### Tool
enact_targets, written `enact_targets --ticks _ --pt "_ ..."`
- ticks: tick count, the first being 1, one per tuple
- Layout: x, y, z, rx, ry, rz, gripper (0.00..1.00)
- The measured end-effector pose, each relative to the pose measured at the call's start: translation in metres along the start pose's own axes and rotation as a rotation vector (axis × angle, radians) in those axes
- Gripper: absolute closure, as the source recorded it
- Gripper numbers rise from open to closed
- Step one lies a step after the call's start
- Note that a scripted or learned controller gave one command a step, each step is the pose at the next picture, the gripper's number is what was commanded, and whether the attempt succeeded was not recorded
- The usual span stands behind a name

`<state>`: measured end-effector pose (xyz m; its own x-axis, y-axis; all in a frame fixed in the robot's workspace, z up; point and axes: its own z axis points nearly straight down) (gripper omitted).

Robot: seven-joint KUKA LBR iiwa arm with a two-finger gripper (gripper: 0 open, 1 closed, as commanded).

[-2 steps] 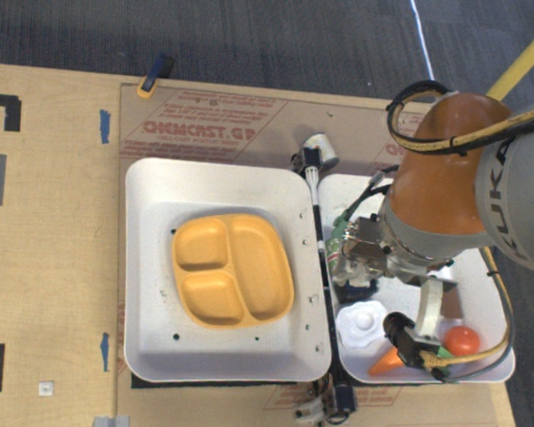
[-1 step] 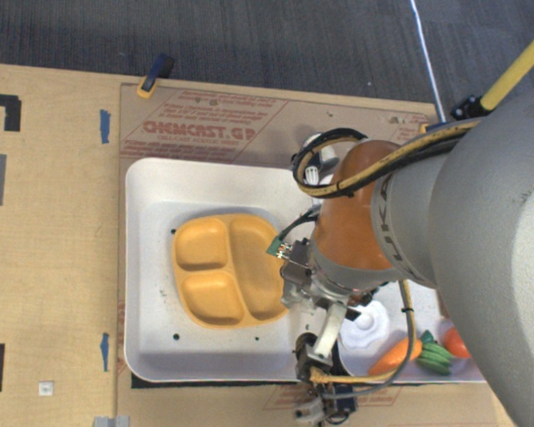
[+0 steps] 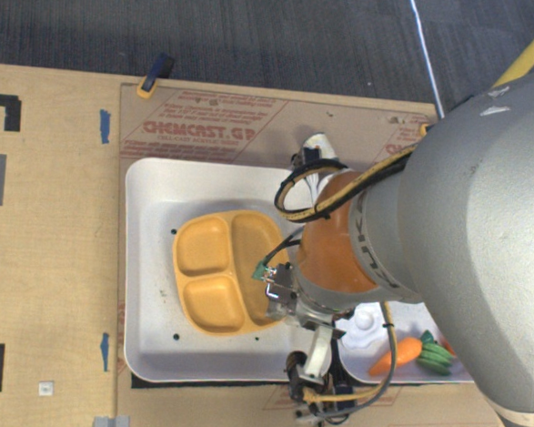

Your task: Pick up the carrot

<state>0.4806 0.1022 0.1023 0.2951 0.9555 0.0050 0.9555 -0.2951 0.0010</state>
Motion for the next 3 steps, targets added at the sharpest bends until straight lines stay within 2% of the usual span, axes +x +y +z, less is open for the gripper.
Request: enact_targets --ticks 1,2,3 --pt "-0.027 0.008 -0.154 0.001 -0.004 -0.064 1.00" --pt "-0.013 0.003 -0.156 0.001 -0.005 0.025 1.00" --pt "0.033 -0.008 -0.003 -0.010 0.002 -0.091 1.00"
